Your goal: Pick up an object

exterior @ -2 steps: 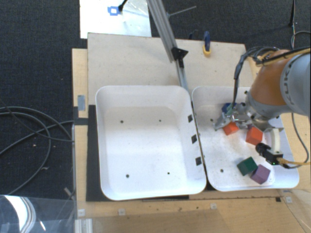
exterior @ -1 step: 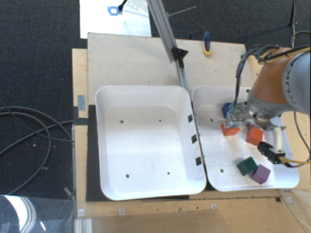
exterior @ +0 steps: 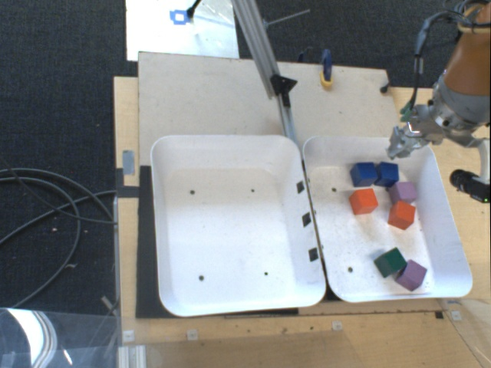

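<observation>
Bench: pale wooden top (exterior: 230, 90) on dark carpet, two white bins side by side across the middle of the frame.
Lower right: purple cube (exterior: 412, 274) touching green cube (exterior: 390, 262), near the right bin's (exterior: 453, 271) bottom rim.
Centre right: two orange cubes, one (exterior: 401, 215) at right, one (exterior: 364, 201) left of it, apart.
Above those: second purple cube (exterior: 403, 192), then two blue cubes (exterior: 364, 175) (exterior: 387, 174) touching.
Left bin (exterior: 165, 228): bare white floor with dark specks.
My claw (exterior: 400, 144): upper right, over the right bin's top rim, just above the blue pair; fingers' spread, cannot tell. Nothing seen between them.
Far: grey pole (exterior: 257, 37) slanting from top centre.
</observation>
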Motion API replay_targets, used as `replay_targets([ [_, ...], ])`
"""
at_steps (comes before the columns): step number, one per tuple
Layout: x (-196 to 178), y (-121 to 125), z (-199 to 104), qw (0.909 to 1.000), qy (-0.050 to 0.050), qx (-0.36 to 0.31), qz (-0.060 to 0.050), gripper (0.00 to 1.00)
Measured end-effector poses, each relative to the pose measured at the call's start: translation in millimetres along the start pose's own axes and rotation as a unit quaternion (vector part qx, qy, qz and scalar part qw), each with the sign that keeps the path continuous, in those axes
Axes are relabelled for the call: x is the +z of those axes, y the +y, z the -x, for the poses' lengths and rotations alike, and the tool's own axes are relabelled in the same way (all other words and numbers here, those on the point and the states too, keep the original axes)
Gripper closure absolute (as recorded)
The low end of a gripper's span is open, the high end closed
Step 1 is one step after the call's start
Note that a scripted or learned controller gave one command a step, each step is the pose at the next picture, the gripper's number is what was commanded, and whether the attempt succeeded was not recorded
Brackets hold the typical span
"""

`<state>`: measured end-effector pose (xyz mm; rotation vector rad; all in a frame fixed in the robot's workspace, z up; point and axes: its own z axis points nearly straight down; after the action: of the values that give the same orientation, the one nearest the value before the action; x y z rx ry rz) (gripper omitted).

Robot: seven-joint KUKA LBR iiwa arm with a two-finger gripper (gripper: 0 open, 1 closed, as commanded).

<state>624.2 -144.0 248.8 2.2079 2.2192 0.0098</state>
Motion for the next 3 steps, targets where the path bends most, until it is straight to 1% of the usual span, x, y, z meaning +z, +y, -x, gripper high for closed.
replay_targets([
  [1,5,-2,-1,1.0,0.001,0.0,-0.005,0.0],
  [2,163,-2,-6,1.0,0.002,0.001,-0.009,0.0],
  [3,147,2,-5,1.0,0.001,0.0,-0.004,1.0],
])
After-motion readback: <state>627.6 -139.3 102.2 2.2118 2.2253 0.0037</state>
